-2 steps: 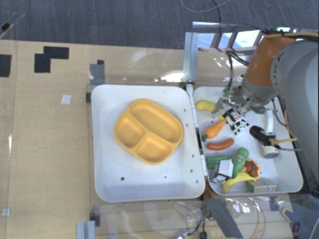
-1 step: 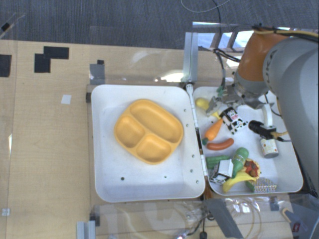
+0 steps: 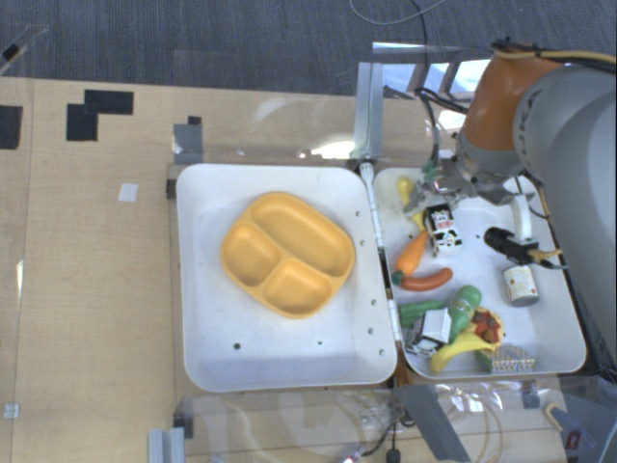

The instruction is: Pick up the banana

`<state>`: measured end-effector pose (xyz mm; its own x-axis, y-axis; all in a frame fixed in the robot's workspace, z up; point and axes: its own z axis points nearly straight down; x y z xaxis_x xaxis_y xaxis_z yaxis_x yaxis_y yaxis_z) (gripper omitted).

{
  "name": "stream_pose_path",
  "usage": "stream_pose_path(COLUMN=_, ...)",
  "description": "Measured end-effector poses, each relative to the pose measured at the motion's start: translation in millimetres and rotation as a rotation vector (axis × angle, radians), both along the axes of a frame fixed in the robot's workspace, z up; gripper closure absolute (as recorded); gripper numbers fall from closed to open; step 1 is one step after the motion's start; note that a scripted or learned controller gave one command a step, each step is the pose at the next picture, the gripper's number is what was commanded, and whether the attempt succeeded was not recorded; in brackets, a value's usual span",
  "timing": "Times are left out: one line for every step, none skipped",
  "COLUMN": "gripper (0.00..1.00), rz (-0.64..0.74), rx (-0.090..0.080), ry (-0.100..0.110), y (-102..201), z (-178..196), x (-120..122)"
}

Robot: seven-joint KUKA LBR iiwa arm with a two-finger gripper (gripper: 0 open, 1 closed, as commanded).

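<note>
From the camera view the banana [image 3: 461, 348] is wedged at the near end of the right bin [image 3: 569, 355], touching a green toy [image 3: 465, 302] and a red one [image 3: 487, 327], while the gripper [image 3: 431, 189] hangs over the far end, well away from the banana. I honestly can't tell how the jaws stand, the wrist blocks them. My worry is that it grabs the orange carrot [image 3: 413, 253] or red sausage [image 3: 426, 280] lying between it and the banana, or pinches a neighbour in that crowded corner.

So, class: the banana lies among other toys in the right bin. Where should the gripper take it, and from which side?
Probably from above, at the banana's bare lower-left half, fingers across its width. Its upper-right end is crowded by the green toy and red toy; the bin wall runs close below.
</note>
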<state>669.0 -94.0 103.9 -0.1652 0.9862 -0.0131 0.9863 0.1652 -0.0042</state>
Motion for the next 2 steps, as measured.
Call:
stream_pose_path(gripper=1.00, rz=-0.197, rx=0.013, ry=0.008, y=4.8, z=-7.8, x=-0.2)
stream_pose_path(gripper=1.00, rz=-0.184, rx=0.015, ry=-0.013, y=93.0, z=84.8, x=-1.5)
